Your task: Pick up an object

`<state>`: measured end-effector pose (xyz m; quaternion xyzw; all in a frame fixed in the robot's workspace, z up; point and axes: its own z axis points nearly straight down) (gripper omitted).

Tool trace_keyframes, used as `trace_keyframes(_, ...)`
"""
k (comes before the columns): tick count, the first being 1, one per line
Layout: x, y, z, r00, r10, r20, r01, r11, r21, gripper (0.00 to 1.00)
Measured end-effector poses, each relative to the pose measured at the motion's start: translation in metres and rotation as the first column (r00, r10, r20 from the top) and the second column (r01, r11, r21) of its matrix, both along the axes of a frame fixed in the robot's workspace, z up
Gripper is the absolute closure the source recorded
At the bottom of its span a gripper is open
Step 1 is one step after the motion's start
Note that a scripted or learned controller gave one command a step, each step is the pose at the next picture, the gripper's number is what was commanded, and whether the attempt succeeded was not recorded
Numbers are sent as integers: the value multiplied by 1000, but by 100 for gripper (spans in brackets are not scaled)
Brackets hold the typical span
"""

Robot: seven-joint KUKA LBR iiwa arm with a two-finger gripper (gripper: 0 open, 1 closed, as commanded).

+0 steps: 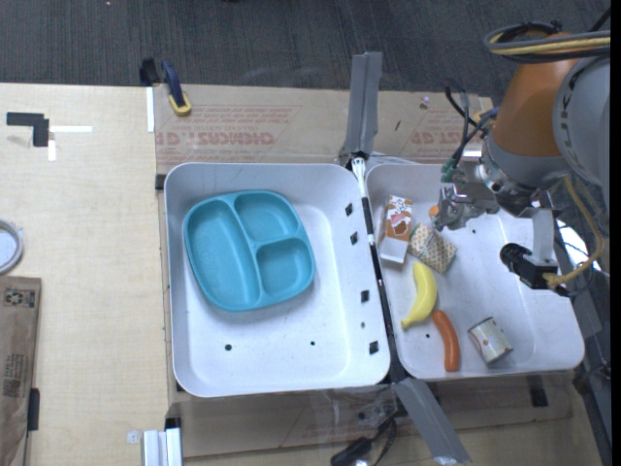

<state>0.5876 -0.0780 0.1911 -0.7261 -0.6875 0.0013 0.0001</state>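
Right bin [543, 357], front: small silver can [490, 340] lying on side, orange carrot [447, 339] just left of it. Behind carrot, yellow banana [421, 295]. Farther back, checked paper bag [434, 249], then small snack box [396, 227] near bin wall. Tool [449, 209] hangs just above bag, touching nothing; can't tell if wide or narrow. Left bin [194, 357]: blue plate [250, 249] with three parts.

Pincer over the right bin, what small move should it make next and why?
Probably a short drop straight down: the pincer hangs just above the patterned packet, nothing shows between its fingers, and the banana lies just beyond, so a sideways shift could miss.
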Motion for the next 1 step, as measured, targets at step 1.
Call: trace_keyframes(1,0,-1,8,1000,3,-3,-3,1000,-3,100)
